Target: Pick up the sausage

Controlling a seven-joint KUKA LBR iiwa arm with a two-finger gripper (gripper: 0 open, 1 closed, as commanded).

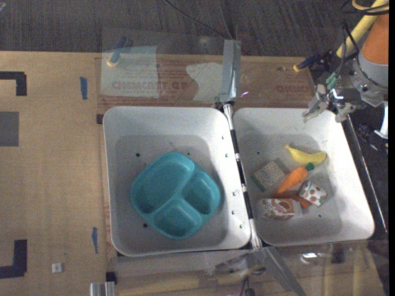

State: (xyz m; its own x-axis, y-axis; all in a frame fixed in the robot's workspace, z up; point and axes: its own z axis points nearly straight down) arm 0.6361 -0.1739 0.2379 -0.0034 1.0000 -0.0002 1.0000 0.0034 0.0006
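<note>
While the gripper (326, 105) hangs over the far right corner of the right bin (358, 227), fingers spread and holding nothing, no pickup has begun. Which item is the sausage cannot be told; the reddish piece (300, 202) between the carrot (292, 179) and a printed carton (278, 208) seems likeliest. Approach, grasp and lift all remain.

The two bins, left (117, 165) and right (352, 217), look like smooth white plastic with a soft sheen. The teal plate (176, 194) is plastic too — smooth, a little glossy. The bench (49, 165) looks like matt wood or board. The banana (305, 156) and carrot (292, 179) seem plastic — hard to say.
</note>
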